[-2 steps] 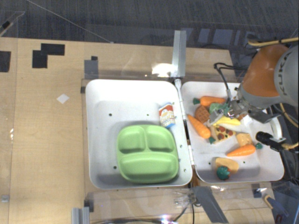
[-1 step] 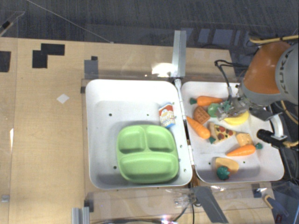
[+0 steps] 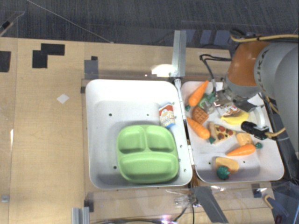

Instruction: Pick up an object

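The right bin (image 3: 271, 169) holds several toy foods: an orange carrot (image 3: 198, 93) at the back left, a brown waffle (image 3: 200, 114), a second orange piece (image 3: 198, 127), a pizza slice (image 3: 222, 132), a yellow banana (image 3: 236, 118), another carrot (image 3: 242, 149) and a yellow wedge (image 3: 227, 163) next to a green ball (image 3: 223, 172). My gripper (image 3: 217, 100) hangs low over the back of this bin, just right of the first carrot and above the waffle. The wrist hides its tips.
The left bin (image 3: 100, 106) holds a green divided plate (image 3: 147, 153) and a small printed carton (image 3: 167, 115) against its right wall. A metal post (image 3: 179, 55) stands behind the seam between the bins. The grey arm with its orange band (image 3: 243, 66) covers the back right corner.
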